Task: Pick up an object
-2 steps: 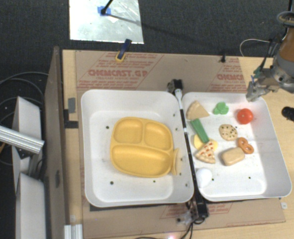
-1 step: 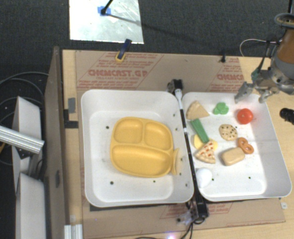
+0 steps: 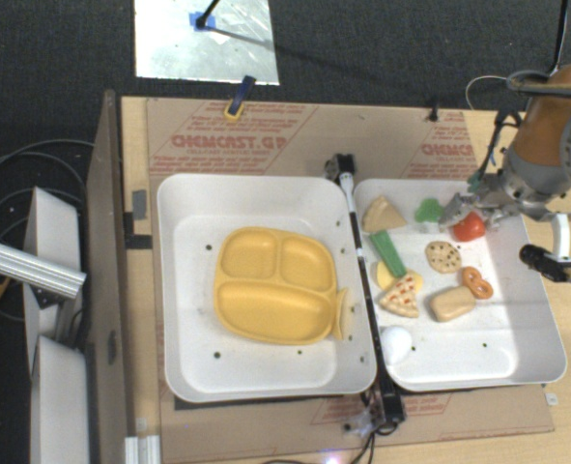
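Note:
My gripper [image 3: 471, 212] is low over the far part of the right bin [image 3: 536, 356], on the grey arm that comes in from the right. A red tomato-like toy [image 3: 471, 228] lies right under its tip, partly covered by it. Whether the gripper touches the toy cannot be made out. Close by lie a green piece [image 3: 428, 209], a tan wedge [image 3: 383, 215], a speckled cookie [image 3: 443, 255], a pretzel [image 3: 476, 282], a bread roll [image 3: 452, 304], a pizza slice [image 3: 401, 295], a long green stick [image 3: 388, 252] and a white egg [image 3: 395, 339].
The left bin [image 3: 184, 259] holds a yellow divided plate [image 3: 273, 285]. A black clip [image 3: 344, 167] sits at the far end of the ridge between the bins. The front right of the right bin is bare white floor. Cables hang beside the arm.

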Controlling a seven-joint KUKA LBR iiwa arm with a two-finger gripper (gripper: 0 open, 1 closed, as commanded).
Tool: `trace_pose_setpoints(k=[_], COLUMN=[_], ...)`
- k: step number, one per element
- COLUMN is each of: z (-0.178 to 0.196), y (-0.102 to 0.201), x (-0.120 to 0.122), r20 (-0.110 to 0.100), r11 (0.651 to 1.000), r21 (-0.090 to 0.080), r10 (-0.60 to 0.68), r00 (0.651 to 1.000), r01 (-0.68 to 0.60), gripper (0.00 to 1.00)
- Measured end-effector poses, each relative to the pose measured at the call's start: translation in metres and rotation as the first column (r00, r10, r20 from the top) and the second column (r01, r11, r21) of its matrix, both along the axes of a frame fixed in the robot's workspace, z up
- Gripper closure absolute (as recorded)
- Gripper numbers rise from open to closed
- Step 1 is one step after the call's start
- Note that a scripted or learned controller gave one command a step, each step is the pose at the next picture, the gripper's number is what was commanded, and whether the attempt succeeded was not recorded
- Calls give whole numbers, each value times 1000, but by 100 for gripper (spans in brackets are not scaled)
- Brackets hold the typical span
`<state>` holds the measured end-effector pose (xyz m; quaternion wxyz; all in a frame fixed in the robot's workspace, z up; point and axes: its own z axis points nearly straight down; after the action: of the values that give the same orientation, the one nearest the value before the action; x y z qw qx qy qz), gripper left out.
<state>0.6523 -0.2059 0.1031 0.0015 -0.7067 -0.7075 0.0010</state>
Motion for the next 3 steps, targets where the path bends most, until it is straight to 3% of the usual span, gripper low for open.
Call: trace_pose_setpoints(k=[1,2,3], z=[19,39,38], y=[-1,70,66], x=[5,-63,-61], r20=[16,1,5], r11=[1000,1000,1000], r21=[-6,3,-1], r10=[5,5,1], r00=[1000,1000,1000], r01=[-5,-5,-1], gripper=[100,100,0])
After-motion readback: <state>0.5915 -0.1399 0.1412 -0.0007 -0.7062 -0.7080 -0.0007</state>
